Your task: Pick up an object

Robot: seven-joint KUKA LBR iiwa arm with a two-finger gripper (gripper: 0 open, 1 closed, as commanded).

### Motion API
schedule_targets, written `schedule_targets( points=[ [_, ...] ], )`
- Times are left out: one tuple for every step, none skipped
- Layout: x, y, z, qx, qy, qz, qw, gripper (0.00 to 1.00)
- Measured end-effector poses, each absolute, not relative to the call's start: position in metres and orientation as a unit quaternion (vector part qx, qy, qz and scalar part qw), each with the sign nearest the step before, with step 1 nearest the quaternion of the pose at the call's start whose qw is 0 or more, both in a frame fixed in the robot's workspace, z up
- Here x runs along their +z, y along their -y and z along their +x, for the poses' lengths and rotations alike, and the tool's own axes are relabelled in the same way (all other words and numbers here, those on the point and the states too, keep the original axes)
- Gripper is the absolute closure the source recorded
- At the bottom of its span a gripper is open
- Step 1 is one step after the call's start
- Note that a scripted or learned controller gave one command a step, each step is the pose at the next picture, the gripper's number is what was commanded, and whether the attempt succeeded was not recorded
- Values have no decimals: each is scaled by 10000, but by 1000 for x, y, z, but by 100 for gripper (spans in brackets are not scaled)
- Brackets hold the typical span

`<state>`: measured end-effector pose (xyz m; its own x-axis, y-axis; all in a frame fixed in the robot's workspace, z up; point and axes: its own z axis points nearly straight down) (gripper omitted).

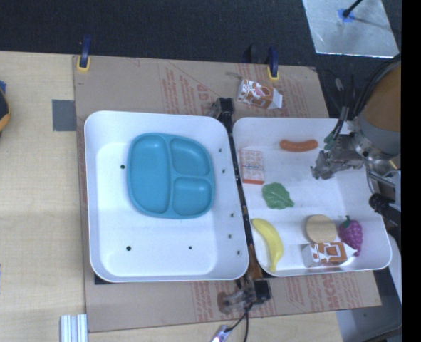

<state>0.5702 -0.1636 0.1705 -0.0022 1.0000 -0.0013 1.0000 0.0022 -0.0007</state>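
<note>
The sausage (298,146) lies crosswise in the right bin (381,262); the hand (326,168) hangs just beside it, grip unclear.

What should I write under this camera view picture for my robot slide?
Robot claw hovering over the right bin of toy food, near the sausage; a blue plate sits in the left bin.

Both bins (96,191) are plain white — the left one carries a sky-blue divided plate (171,175). In the right bin lie a yellow banana (268,242), a green leaf (277,196), an orange-red sausage (298,145), purple grapes (351,234), a tan bun (320,228) and white packets printed in orange (251,165). The surface (32,212) is pale wood under brown cardboard (160,84) with faded red lettering.
</note>
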Motion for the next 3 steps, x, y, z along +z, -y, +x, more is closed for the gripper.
schedule_targets(
  points=[
    [170, 163, 570, -8, -7080, 7062, -8, 0],
    [105, 110, 599, -13, -7089, 7053, -15, 0],
    [91, 103, 554, -19, -7090, 7052, -16, 0]
  ],
)
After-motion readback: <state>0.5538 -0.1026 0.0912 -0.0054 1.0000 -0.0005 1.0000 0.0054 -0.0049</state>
